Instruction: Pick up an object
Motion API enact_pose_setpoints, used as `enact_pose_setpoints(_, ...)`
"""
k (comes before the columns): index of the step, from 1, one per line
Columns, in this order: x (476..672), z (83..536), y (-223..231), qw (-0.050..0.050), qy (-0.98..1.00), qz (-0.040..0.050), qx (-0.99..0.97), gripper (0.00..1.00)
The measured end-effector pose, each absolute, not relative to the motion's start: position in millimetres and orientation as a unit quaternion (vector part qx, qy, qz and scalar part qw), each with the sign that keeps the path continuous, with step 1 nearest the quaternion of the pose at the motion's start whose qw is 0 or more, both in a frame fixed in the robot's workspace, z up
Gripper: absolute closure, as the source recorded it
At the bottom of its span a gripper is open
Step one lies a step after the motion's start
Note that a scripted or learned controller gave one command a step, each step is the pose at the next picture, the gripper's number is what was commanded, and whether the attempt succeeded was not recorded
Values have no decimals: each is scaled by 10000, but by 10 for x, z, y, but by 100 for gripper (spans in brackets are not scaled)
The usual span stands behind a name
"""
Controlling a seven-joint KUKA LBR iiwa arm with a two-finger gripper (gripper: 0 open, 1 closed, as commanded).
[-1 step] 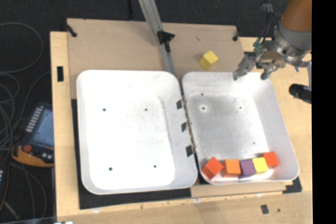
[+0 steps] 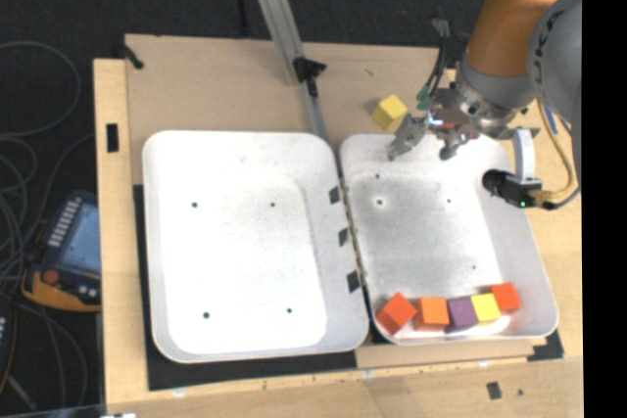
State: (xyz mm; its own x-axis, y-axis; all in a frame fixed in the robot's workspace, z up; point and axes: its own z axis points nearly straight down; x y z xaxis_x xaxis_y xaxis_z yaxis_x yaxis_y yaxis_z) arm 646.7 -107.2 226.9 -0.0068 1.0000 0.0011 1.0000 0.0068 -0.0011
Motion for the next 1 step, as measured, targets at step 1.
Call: enact_pose_setpoints(1, 5696, 1970, -624, 28, -7092, 17, -7050, 0)
